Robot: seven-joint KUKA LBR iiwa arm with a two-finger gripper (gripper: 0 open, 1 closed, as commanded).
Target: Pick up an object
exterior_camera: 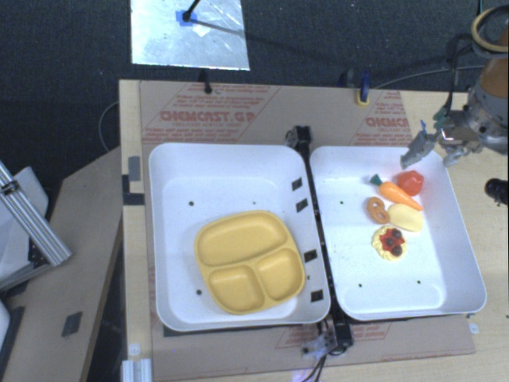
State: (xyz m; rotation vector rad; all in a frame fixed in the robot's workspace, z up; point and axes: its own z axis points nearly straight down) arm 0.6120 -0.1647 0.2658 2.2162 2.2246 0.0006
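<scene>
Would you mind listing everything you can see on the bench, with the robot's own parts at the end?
bins: two, white, side by side on the bench.
divided tray: one, yellow, three compartments, in the left bin.
tomato: one, red, right bin, near its top edge.
carrot: one, orange with a green top, just below the tomato.
doughnut: one, brown, left of the pale piece.
pale piece: one, cream yellow, under the carrot.
fruit tart: one, yellow with red and dark topping, lowest of the cluster.
foil sheet: one, silver, beyond the bench.
gripper: one, grey, above the right bin's top right corner, fingers open, holding nothing.
</scene>
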